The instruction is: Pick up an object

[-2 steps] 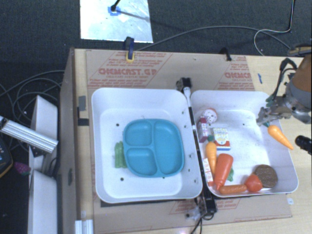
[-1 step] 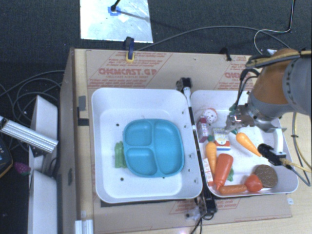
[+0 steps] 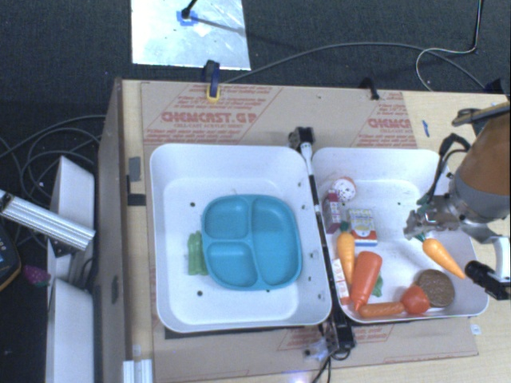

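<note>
My gripper [image 3: 421,222] hangs over the right side of the right bin [image 3: 391,174], coming in from the right below the grey and orange arm [image 3: 487,174]. A small orange carrot [image 3: 442,257] lies slanted just below and right of the gripper, its upper end close to it; I cannot tell whether they touch. Further left in this bin lie a big orange-red carrot [image 3: 366,276], a smaller orange carrot [image 3: 345,250], a small printed box [image 3: 363,223], a dark red bottle [image 3: 331,212] and a white round piece [image 3: 344,188]. A red piece [image 3: 415,299] and a brown disc [image 3: 436,287] sit at the front.
The left bin [image 3: 231,162] holds a blue divided plate [image 3: 251,242] with a green piece [image 3: 194,254] by its left edge. A ridge [image 3: 313,206] divides the two bins. Cables and a metal rail [image 3: 48,222] lie left of the bench.
</note>
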Controlling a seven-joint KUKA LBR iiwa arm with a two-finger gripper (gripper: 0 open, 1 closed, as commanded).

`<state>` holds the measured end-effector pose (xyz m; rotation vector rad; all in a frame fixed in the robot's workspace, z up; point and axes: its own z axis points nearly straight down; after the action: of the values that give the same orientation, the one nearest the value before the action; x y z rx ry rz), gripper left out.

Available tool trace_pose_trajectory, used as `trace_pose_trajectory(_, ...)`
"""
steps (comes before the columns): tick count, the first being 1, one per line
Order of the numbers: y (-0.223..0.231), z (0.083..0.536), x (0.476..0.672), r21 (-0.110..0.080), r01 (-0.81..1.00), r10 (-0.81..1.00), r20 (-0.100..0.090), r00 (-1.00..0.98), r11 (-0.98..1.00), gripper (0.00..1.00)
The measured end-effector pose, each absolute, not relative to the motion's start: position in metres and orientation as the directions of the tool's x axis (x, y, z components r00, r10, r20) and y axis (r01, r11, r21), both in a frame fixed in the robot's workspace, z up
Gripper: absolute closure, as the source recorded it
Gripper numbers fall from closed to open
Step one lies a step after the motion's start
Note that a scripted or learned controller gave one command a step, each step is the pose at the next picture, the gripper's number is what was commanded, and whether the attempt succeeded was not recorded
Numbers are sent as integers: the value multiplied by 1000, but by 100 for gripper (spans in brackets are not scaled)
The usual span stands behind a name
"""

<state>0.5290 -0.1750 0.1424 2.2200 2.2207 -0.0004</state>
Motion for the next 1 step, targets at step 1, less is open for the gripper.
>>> trace_pose_trajectory(1,-105,127,490,6,1000,1000,-3,-1,1,100)
